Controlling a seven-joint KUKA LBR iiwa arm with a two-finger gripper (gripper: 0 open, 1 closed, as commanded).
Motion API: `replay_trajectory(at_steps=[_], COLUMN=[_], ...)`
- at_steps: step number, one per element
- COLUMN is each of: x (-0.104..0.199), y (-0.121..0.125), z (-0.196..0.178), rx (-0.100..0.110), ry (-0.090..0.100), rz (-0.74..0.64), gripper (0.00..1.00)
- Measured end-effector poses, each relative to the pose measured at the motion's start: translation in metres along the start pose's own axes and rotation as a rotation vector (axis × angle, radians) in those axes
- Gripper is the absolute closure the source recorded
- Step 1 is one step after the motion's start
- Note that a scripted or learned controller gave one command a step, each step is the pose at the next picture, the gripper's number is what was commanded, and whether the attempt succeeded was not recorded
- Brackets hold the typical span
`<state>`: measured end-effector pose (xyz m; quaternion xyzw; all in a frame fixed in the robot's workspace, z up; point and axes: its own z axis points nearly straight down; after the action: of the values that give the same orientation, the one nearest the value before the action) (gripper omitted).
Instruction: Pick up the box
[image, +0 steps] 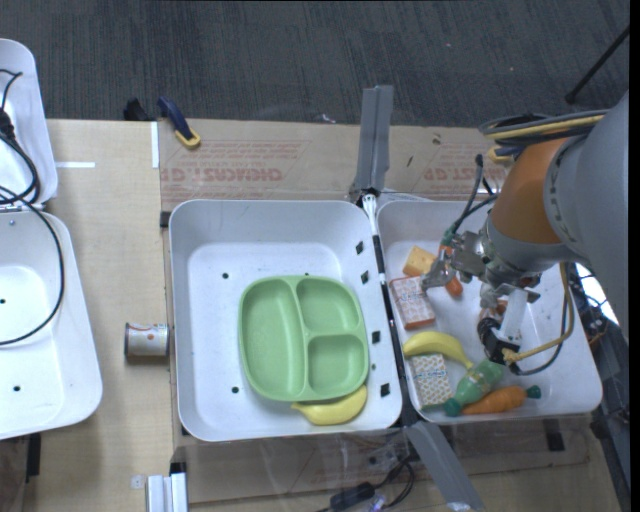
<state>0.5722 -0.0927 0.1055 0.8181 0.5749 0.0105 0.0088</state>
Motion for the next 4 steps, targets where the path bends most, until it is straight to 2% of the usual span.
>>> replay_trajectory(at_steps=[1, 2, 3, 4], x=[-0.005, 0.0, 0.0, 0.138], y=[-0.018, 0.003, 0.003, -0.036], z=[0.001, 0.003, -0.005, -0.085], rx=[-0.003, 0.006, 0.009, 0.029], ry=[-0.001, -0.002, -0.005, -0.012], rz=[0.041, 0.204, 0.201, 0.177], gripper=[0.0, 0.0, 1.0, 1.0])
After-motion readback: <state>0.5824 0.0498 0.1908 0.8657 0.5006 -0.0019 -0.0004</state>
